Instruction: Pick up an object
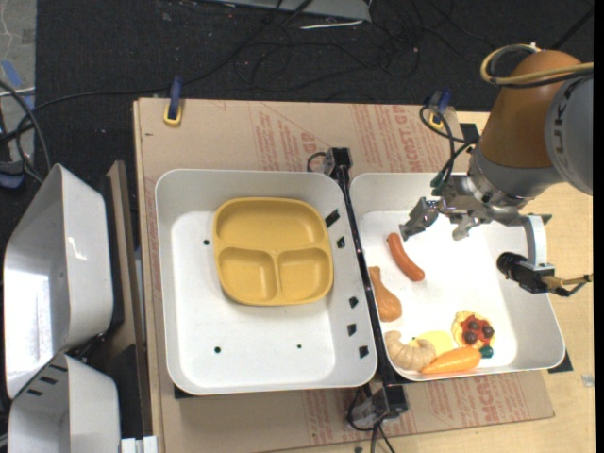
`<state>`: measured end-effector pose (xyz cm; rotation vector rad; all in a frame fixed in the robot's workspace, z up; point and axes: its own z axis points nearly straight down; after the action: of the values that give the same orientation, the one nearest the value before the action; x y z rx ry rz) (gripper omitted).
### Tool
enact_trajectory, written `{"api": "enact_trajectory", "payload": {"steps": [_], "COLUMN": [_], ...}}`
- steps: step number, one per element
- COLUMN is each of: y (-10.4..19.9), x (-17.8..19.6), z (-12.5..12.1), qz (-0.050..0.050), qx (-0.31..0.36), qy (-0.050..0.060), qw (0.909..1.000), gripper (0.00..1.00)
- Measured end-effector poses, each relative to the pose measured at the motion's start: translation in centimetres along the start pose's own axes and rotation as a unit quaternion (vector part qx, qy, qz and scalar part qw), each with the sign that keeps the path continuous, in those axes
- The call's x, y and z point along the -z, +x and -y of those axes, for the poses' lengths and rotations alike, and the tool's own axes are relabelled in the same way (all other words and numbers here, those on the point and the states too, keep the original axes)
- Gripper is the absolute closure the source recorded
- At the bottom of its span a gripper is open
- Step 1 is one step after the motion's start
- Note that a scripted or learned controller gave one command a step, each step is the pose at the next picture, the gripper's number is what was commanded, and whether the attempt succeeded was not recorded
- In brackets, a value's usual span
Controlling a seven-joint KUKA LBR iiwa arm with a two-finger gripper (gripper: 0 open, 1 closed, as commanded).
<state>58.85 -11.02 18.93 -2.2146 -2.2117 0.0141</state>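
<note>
Camera view: grey arm with orange band reaching in from upper right of frame. Gripper hovering over upper part of right bin, fingers spread apart, nothing between them.

Right bin, centre: red-orange sausage lying diagonally, just below and left of gripper, apart from fingertips. Near bin's left wall: tan drumstick-shaped piece, below sausage, not touching it. Lower part of bin, clustered close together: beige lumpy piece, yellow piece, orange carrot along lower wall, small tart with dark berries at right end of cluster. Exact contacts within cluster hard to tell.

Left bin: yellow three-compartment plate sitting in upper-middle area, flat.

Both bins side by side on bench, brown board surface. Blue-and-yellow clamps at bench's upper edge: one upper left, one upper right. White containers off bench at left edge of frame. Cables on dark floor along top of frame.
</note>
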Motion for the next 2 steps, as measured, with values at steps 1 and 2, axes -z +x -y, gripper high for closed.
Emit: {"api": "enact_trajectory", "payload": {"steps": [1, 2], "y": [0.0, -0.2], "x": [0.8, -5.3], "z": [-0.3, -0.9], "qz": [0.001, 0.001], "qx": [0.001, 0.000], "qy": [-0.007, -0.005], "qw": [1.0000, 1.0000], "gripper": [0.00, 0.00]}}
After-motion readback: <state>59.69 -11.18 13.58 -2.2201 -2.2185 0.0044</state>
